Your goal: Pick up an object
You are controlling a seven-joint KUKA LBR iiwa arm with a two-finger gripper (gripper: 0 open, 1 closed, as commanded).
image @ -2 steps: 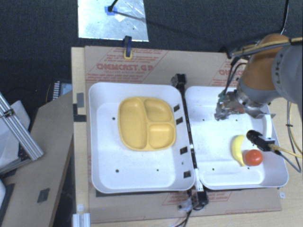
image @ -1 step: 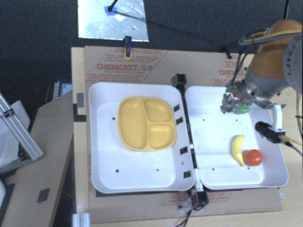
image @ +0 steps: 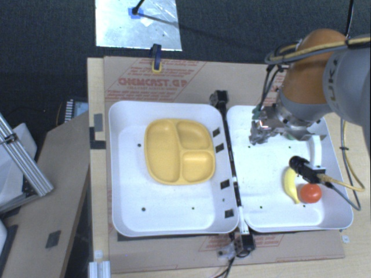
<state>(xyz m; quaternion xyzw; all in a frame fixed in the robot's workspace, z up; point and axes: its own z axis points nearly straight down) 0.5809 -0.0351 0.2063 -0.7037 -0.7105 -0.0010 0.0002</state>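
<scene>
While the grey arm (image: 348,80), smooth and rounded with a glossy orange band (image: 310,68), comes in from 3 o'clock, its gripper (image: 261,130) hangs over the right bin (image: 272,213) at about 10 o'clock of that bin's floor, with bare white plastic under it. The metal parts at its tip bunch together at this slant, so I cannot tell whether the pincer is apart or together, and nothing shows clamped in it.

The things to pick lie apart from it. A short, curved yellow banana (image: 290,185) rests a little toward 6 o'clock from the right bin's middle. A smooth red ball-shaped fruit (image: 311,193) touches it at its 4 o'clock side.

The left bin (image: 133,213), shallow with rounded corners and a matt white floor, holds a pale yellow plastic plate (image: 177,150). It is a rounded square moulded into three hollows, one long at 9 o'clock and two smaller at 3 o'clock, and it sits slightly toward 12 o'clock of the bin's middle.

Both bins stand on flat brown cardboard (image: 174,77) with red print. Beyond it, at 12 o'clock, a crinkled silvery sheet (image: 138,16) lies on dark carpet (image: 232,16).
</scene>
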